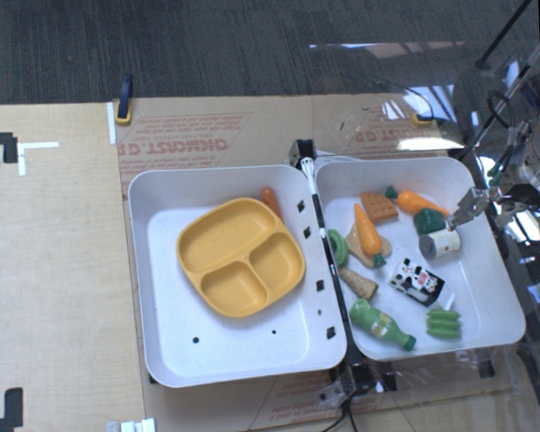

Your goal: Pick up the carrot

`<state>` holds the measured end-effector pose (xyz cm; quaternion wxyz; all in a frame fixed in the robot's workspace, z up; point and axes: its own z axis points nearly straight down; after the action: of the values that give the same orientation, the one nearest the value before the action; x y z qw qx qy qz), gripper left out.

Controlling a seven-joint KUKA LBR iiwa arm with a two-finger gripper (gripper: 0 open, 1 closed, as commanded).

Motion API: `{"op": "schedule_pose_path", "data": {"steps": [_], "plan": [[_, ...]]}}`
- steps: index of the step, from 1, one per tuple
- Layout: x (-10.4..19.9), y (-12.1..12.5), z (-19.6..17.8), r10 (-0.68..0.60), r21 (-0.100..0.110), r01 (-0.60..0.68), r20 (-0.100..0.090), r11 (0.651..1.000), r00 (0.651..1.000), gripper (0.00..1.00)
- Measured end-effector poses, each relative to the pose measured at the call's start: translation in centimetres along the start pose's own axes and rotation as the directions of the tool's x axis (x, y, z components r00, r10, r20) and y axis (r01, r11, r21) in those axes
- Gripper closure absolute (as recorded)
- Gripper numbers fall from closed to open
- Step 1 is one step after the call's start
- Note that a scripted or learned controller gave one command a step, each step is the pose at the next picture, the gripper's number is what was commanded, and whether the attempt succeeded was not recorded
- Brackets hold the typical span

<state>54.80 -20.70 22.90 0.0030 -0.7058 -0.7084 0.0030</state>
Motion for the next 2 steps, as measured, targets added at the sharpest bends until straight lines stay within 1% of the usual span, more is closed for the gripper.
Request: {"op": "schedule_pose_path", "data": {"steps": [1, 2], "plan": [[5.6, 5.8, 13.4, -0.003, -0.003, 0.003, 0.000, 1.000, 1.000, 0.00], [10.6, 8.4, 14.1, 0.283, 0.002, -0.283, 0.001, 0.959, 0.959, 0.00]]}}
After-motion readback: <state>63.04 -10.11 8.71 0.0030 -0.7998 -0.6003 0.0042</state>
